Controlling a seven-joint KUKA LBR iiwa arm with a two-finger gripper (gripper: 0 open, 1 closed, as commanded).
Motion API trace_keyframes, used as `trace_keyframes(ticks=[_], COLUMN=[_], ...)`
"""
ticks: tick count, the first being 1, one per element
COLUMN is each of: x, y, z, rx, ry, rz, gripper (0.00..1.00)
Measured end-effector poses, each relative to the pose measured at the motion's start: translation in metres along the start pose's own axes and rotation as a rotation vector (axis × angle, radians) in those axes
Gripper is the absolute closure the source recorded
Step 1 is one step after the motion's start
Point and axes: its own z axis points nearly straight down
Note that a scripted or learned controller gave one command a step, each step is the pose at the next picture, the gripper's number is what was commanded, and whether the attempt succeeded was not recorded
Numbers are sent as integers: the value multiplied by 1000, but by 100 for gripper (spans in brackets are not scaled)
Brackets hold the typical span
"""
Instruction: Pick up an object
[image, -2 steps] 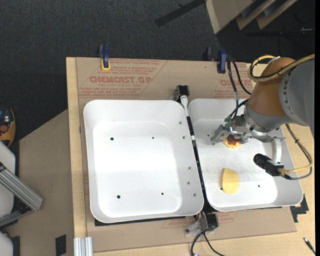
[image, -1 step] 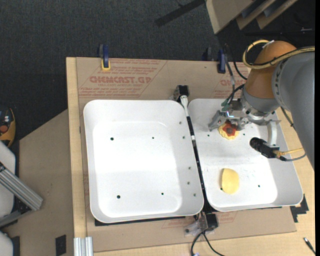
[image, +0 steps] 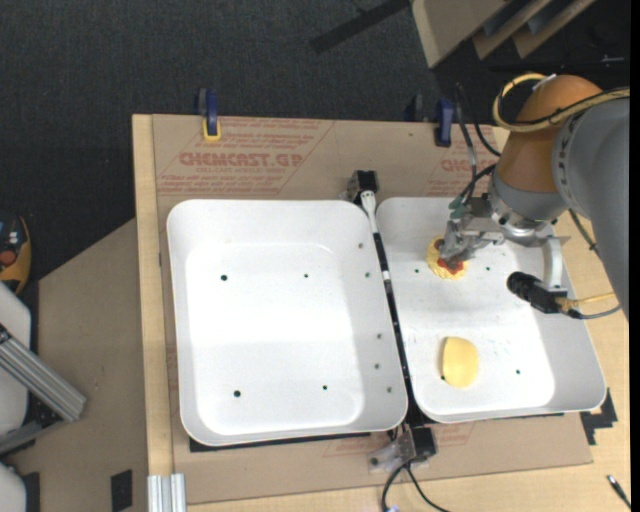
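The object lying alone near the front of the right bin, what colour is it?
Pale yellow object, plain and unpatterned, seen in the camera view.

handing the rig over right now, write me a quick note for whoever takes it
Gripper: down in the right bin, at its far end, on top of a small yellow and red object. Finger state cannot be made out from this view, so no grasp is confirmed.
Objects: the small yellow and red object lies under the gripper tip. A yellow oval object lies free nearer the front of the same bin, untouched.
Left bin: no arm over it.
Done: arm lowered onto a target.
Left: confirm a grip, lift the object out. If it fails, the yellow oval looks like an easy second try.
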Motion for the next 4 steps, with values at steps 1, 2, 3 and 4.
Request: trace_keyframes(ticks=[1, 2, 3, 4], x=[-16, -18, 10, 95], y=[-17, -19, -68, -17], z=[5, 5, 4, -92], rx=[-32, -32, -37, -17], ry=[4, 3, -6, 8], rz=[0, -2, 3, -10], gripper=[100, 100, 100, 100])
